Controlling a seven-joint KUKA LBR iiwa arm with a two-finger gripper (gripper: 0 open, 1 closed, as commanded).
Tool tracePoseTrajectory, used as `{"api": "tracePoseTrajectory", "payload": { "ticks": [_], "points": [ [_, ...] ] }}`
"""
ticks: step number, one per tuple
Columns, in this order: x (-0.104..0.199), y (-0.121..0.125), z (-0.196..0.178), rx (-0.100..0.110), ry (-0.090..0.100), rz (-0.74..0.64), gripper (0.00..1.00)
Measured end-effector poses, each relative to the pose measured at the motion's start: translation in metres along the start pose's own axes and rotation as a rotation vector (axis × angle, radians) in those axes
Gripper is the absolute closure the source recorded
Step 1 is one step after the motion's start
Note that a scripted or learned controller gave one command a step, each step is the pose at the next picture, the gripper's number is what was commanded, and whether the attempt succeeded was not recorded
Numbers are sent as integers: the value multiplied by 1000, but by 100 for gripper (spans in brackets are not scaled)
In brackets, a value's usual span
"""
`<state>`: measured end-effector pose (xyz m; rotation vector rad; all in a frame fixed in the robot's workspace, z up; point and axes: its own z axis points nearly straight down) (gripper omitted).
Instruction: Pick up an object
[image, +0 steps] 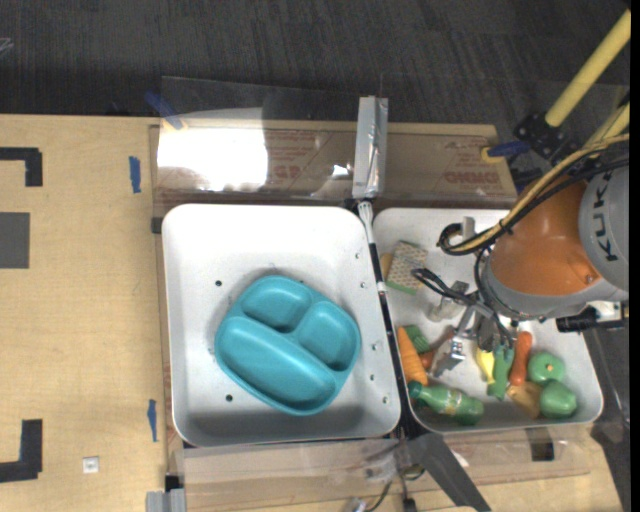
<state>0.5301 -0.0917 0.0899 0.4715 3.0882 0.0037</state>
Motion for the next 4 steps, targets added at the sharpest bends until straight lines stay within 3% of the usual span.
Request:
{"api": "tracePoseTrajectory", "payload": {
  "ticks": [1, 2, 3, 4],
  "points": [
    [1, -34, 0, 2, 2, -241, 0],
    [34, -38, -1, 1, -6, -59, 0],
    [20, -48, -1, 1, 3, -81, 0],
    [4, -142, 0, 6, -3, -62, 0]
  ]
}}
